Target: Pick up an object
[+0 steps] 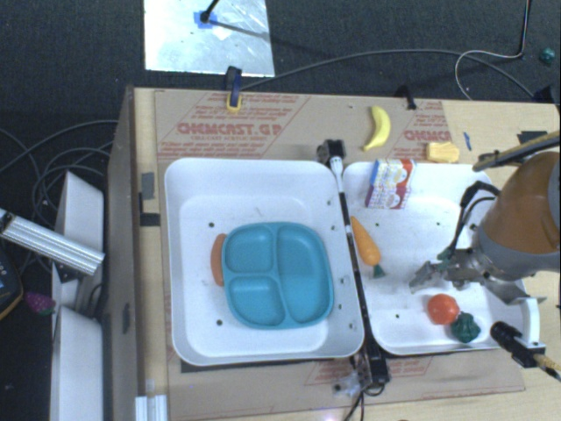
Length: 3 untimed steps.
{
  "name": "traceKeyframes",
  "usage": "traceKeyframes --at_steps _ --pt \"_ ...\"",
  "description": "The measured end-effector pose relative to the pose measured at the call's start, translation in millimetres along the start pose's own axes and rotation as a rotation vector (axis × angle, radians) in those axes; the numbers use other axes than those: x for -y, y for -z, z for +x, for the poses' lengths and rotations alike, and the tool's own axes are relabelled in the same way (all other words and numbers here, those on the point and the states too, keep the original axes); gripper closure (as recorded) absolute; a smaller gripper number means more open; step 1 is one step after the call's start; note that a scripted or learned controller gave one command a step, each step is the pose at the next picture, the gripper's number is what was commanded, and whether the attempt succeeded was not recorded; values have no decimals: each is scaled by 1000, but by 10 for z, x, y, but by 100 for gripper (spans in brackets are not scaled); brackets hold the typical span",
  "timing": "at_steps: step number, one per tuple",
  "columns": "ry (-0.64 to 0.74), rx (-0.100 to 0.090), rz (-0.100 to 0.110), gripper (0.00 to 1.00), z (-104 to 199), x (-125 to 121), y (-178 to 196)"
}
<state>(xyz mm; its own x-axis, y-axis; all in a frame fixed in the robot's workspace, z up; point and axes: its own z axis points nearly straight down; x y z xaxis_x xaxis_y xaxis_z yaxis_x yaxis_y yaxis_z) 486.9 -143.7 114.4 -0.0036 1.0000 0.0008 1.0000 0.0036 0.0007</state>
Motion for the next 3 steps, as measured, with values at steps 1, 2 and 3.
traceKeyframes --at_steps 1,2,3 --pt "1 1 -3 100 -7 -12 106" --pt "1 1 -3 0 -7 -11 106" --pt "-2 1 -1 0 111 1 -300"
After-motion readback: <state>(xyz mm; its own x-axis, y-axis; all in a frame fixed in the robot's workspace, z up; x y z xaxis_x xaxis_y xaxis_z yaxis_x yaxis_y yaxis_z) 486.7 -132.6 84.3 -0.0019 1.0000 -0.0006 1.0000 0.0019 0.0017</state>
